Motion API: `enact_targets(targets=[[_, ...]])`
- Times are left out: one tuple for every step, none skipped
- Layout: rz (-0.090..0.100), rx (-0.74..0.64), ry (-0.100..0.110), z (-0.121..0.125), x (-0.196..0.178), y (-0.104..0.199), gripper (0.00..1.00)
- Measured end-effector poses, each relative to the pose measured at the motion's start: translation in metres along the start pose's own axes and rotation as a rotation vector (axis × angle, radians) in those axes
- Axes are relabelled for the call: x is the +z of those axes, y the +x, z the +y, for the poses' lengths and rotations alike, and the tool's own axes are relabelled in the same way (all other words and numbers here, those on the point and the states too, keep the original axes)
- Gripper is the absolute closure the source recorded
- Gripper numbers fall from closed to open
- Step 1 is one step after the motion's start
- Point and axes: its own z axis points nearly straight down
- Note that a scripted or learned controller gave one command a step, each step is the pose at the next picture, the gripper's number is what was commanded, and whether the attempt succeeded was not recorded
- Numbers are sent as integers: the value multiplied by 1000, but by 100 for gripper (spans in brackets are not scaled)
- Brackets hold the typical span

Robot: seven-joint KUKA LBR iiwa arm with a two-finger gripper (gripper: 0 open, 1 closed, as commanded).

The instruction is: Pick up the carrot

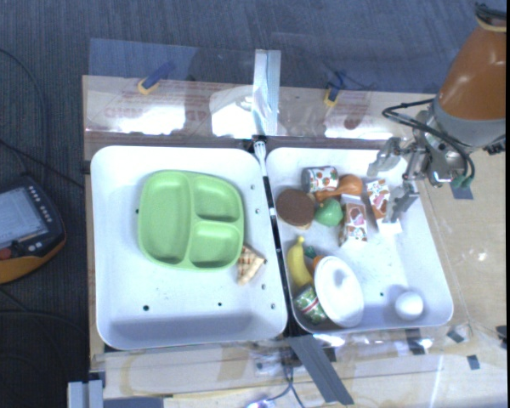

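Note:
The carrot (347, 185) is a short orange piece lying in the back of the right bin (425, 262), with a green leafy end (328, 213) just in front of it. It is wedged among red-and-white cartons (355, 220). My gripper (393, 184) hangs over the bin's back right part, just right of the carrot. Its fingers (405, 201) are spread open with nothing held. One carton (378, 196) lies close beside them.
The right bin also holds a brown round patty (295, 206), a banana (298, 262), a white bowl (338, 289), a can (310, 306) and a white egg (408, 303). The left bin (119, 296) holds a green divided plate (191, 219) and a sandwich wedge (250, 265).

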Motion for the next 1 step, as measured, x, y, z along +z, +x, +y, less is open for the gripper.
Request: enact_targets(targets=[[8, 5, -2, 23, 67, 100, 0]])
